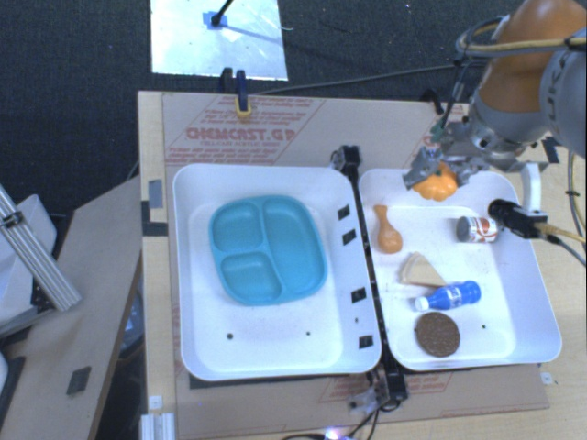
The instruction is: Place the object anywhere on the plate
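Currently the pincer [427, 170] sits low over the far left corner of the right bin [525, 282], with the arm [527, 58] coming in from the right above that bin's far edge. The orange object [441, 189], a rounded lump, lies in that same corner, directly under the pincer tip and touching it or very nearly so. Most of it shows on the near-right side of the tip. Can't tell if the pincer is open or closed from this angle, and can't confirm a grip on the orange object.

Blue plate [268, 248] with three compartments lies flat in the middle of the left bin [191, 273], nothing on it. It is well apart from the orange object, with the wall between the two bins in the way.

Other stuff in the right bin:
- tan drumstick-shaped piece [388, 230] by the left wall, just near-side of the orange object, not touching it
- small can [477, 229] on its side, right of the drumstick piece
- pale wedge [420, 269] mid-bin
- blue bottle [448, 296] on its side, white cap pointing left, just near-side of the wedge
- brown disc [438, 335] closest to the near rim

Both bins sit side by side on the tabletop [151, 154], and a blue clamp [241, 93] stands at its far edge.
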Robot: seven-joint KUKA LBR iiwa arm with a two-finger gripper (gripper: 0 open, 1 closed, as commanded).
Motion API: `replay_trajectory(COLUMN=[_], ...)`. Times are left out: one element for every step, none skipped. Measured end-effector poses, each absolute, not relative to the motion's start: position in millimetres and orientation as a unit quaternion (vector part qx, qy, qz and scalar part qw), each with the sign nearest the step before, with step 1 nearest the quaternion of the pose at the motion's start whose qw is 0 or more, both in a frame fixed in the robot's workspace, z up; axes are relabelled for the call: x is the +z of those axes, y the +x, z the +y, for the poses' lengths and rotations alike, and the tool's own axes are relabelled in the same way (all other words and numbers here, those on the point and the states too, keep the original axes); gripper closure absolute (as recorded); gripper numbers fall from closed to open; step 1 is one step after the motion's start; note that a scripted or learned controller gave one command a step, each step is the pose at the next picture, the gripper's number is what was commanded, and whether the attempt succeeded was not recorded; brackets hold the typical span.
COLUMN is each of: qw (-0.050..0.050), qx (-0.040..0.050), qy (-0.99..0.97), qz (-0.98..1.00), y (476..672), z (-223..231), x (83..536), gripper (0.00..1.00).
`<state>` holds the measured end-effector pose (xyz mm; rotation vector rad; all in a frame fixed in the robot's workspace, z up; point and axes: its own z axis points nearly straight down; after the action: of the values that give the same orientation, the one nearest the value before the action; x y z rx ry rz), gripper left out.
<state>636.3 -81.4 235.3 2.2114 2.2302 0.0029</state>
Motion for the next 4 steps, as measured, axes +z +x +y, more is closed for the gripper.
replay_trajectory(qw=[0.0, 0.0, 0.0, 0.0], qx=[0.001, 0.0009, 0.0013, 0.0012], qy=[0.704, 0.704, 0.704, 0.704], qz=[0.71, 0.71, 0.711, 0.711], y=[641.6, 643.3, 635.0, 635.3], z=[-34.7, 17.3, 68.2, 127.7], x=[227.6, 217.3, 226.4, 217.1], gripper=[1.0, 1.0, 1.0, 1.0])
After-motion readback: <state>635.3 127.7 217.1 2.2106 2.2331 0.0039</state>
